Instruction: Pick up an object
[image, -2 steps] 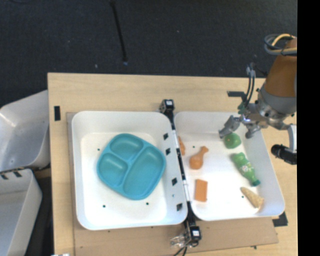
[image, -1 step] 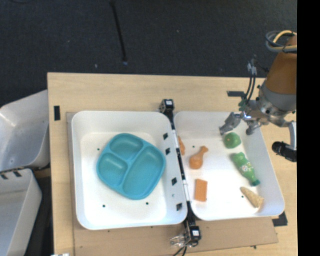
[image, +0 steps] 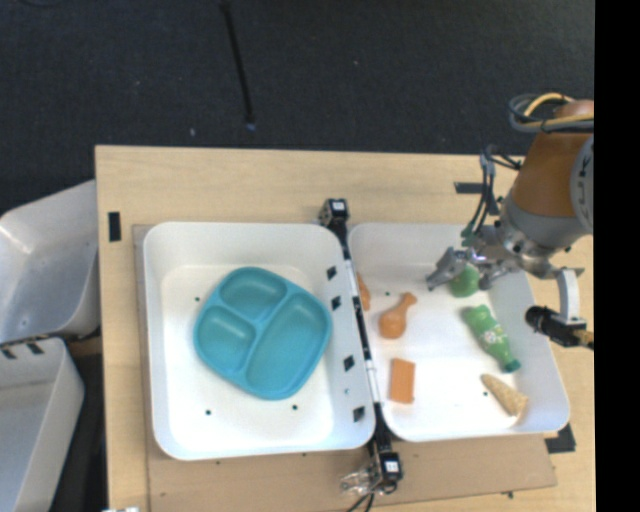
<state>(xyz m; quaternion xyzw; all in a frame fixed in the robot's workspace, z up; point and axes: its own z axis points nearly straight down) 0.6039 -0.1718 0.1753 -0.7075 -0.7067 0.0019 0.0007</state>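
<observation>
Green round object (image: 464, 283) sits at our jaws (image: 462, 268) in the right bin (image: 440, 420), up-right of the orange drumstick (image: 396, 318); we cannot tell whether they grip it.

Grey arm (image: 560, 215) with broad orange band (image: 548, 180), yellow and black cables (image: 535, 106) looped on top, metallic wrist hardware

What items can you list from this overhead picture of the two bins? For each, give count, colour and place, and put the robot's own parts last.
Bins: 2, white, side by side on the bench.
Divided plate: 1, blue, left bin.
Drumstick-shaped toy: 1, orange, right bin, near the divider.
Block: 1, orange, right bin, front.
Bottle: 1, green, right bin.
Cone-shaped piece: 1, tan, right bin's front right.
Round object: 1, green, under the gripper.
Arm: 1, grey and orange, from the right.
Gripper: 1, metallic, over the right bin.
</observation>
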